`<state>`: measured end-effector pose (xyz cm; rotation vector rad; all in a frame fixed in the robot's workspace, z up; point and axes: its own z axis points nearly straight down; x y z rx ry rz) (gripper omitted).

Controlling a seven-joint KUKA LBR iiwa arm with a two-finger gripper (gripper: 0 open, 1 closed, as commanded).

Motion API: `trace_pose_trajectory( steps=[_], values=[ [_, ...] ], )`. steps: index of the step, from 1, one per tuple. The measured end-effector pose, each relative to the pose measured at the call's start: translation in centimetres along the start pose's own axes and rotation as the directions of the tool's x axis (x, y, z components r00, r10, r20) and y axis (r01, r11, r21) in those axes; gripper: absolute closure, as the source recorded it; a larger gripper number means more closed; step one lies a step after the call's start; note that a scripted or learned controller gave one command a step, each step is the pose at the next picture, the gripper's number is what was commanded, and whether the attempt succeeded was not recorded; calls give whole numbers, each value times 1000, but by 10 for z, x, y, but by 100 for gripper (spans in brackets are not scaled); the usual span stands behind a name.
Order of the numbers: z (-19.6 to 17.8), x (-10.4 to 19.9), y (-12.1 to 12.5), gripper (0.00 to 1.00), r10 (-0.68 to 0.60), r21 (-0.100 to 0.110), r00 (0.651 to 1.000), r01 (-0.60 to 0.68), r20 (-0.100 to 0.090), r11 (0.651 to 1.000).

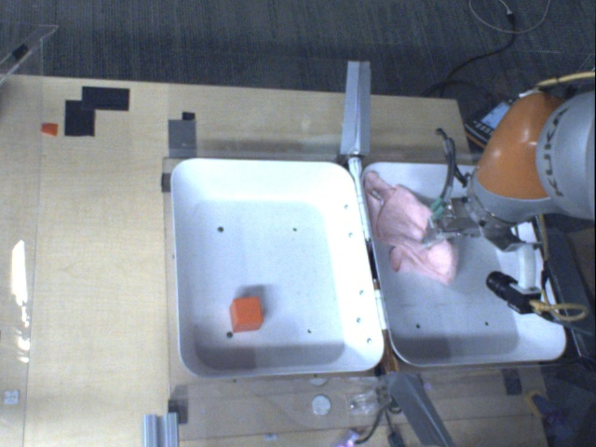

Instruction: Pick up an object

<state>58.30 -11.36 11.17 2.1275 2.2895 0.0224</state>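
Nearest the camera, in the front part of the left bin [279,250], a small orange cube [247,314] sits alone: hard-edged, matte and probably rigid, well apart from everything else on the smooth white plastic floor, which is dotted with a few dark holes. Across the rim, in the right bin [466,329], a pink cloth [410,236] lies crumpled against the dividing wall, soft and folded into loose lumps with no firm edge. The gripper [443,226] is low at the cloth's right side, touching or just beside its folds, and whether it is open or closed cannot be told because fabric and metal parts blur together there. My reading is that the step in hand is the grasp attempt on the cloth, with no lift begun, since the fabric rests on the bin floor. The next move calls for a pinch that gathers enough of a fold, then a straight rise, as limp cloth may slip out or trail along the wall. Behind the gripper the grey arm [549,170] with its glossy orange band reaches in from the right. Farther off, a grey metal post [357,110] stands at the bins' far junction, and flat black shapes [93,108] lie on the pale wooden bench [93,277]
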Motion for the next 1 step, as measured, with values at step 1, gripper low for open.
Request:
trace_pose_trajectory(
  steps=[1],
  values=[
    [-96, 41, 80, 100, -162, 11, 987, 162, -3, 987]
  ],
)
